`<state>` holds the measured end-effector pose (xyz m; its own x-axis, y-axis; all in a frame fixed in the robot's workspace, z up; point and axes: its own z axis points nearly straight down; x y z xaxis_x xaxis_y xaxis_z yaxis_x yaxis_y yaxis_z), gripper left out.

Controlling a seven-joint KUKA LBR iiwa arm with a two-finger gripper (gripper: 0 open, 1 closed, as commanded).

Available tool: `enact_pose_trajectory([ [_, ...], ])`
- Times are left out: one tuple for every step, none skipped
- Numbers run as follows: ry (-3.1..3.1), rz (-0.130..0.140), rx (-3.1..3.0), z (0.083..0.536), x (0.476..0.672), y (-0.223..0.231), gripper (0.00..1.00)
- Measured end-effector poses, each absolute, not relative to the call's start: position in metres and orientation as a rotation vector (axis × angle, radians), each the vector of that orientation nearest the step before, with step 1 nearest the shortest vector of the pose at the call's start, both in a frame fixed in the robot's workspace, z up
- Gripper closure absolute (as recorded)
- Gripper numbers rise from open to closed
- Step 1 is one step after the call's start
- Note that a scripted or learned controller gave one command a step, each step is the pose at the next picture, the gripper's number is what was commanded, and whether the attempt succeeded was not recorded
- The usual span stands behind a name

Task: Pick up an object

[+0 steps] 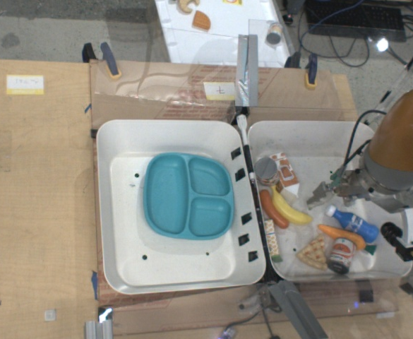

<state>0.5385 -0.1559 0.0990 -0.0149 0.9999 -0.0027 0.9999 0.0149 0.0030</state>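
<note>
The right bin (312, 136) holds several toy foods. A yellow banana (291, 209) lies beside a red hot dog (273, 209), with a grey can (266, 169) and a small orange packet (285, 169) behind them. Toward the front lie a blue bottle (354, 224), an orange carrot (340, 234), a pizza slice (313, 251) and a red-labelled jar (340, 254). My gripper (324, 191) hangs over the middle of this bin, just right of the banana and above the bottle's cap. Its fingers look open, with nothing between them.
The left bin (107, 210) carries a teal divided plate (188, 195). A black-marked divider wall (245, 203) separates the two bins. The arm's orange band (404, 140) fills the right bin's far right side. Cables trail behind the wrist.
</note>
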Motion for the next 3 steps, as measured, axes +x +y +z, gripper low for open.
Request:
enact_pose_trajectory([
  [2.221,0.005,2.22,0.092,0.49,-0.201,0.0],
  [2.055,0.005,2.369,0.091,0.47,-0.159,0.0],
  [2.047,0.001,2.377,0.098,0.47,-0.163,1.0],
])
